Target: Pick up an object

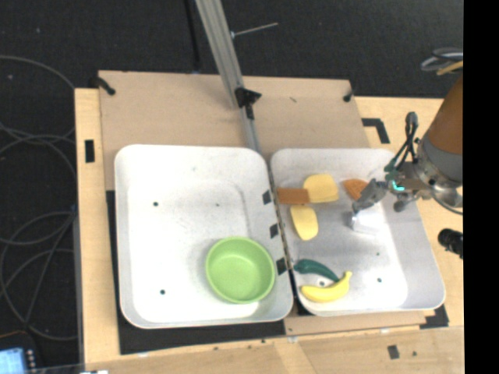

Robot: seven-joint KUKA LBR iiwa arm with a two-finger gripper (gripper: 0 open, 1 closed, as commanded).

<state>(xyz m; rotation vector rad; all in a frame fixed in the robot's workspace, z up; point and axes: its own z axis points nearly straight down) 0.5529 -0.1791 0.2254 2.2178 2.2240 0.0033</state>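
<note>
There are two white bins (140, 170), side by side. The left one has one green bowl (240, 269). The right one has one banana (326, 288), two yellow pieces (320, 188), one brown block (292, 196) and one orange thing (355, 186).

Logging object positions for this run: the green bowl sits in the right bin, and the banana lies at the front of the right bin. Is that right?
Not quite. The camera view shows the green bowl in the left bin, toward its front right. The banana does lie at the front of the right bin.
</note>
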